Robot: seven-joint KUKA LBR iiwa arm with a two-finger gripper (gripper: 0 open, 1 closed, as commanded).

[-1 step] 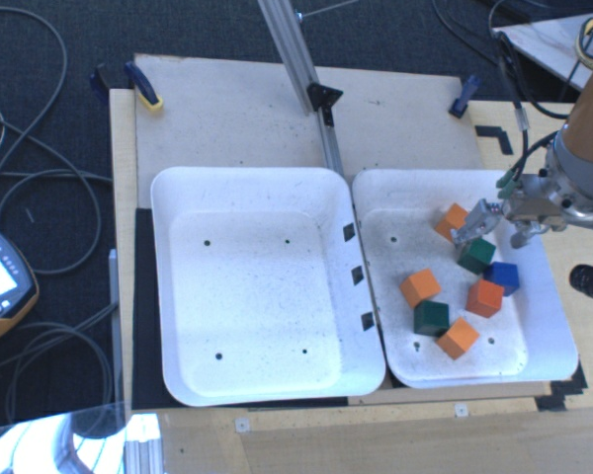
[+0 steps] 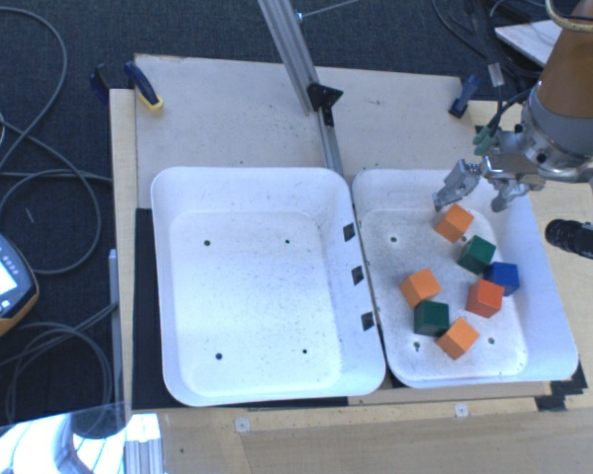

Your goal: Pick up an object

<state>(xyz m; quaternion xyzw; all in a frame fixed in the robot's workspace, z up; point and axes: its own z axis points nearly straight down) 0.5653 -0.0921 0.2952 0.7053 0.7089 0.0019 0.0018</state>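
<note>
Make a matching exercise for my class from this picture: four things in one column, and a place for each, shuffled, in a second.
Things:
1. blue cube
2. gripper
3. left bin
4. blue clamp with yellow tip

Places:
A. over the right bin's far end
B. at the bench's far left corner
C. beside the red cube
D. left of the metal rail

Pairs: 1-C, 2-A, 3-D, 4-B

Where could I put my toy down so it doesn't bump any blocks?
The left bin has the most bare room, wall to wall. In the right bin, the strip along its left wall is bare too. It is crowded toward that bin's right: seven blocks bunch from the orange block under the pincer down to the orange block near the front rim.
</note>
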